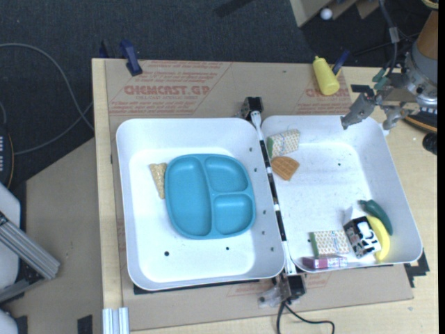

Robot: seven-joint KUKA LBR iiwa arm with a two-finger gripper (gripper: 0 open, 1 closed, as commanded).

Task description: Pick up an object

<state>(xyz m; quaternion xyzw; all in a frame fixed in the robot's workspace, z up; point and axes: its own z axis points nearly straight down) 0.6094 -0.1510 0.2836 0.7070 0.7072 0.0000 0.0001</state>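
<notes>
My gripper (369,119) hangs over the far right corner of the right bin (334,186). Its fingers are spread open and hold nothing. Below it in that bin lie a checkered cracker (285,142) and a brown cookie-like piece (284,166) near the left wall. At the near right corner sit a yellow banana (379,236), a green item (376,211), a black-and-white object (359,234), a checkered pad (329,242) and a pink marker (324,261). The left bin (139,242) holds a blue divided plate (208,195) with a tan cracker (158,178) at its left edge.
A yellow bottle (325,76) lies on the cardboard bench behind the right bin, close to the gripper. A blue clamp (129,57) sits at the bench's far left corner. A black clip (252,106) marks the ridge between the bins.
</notes>
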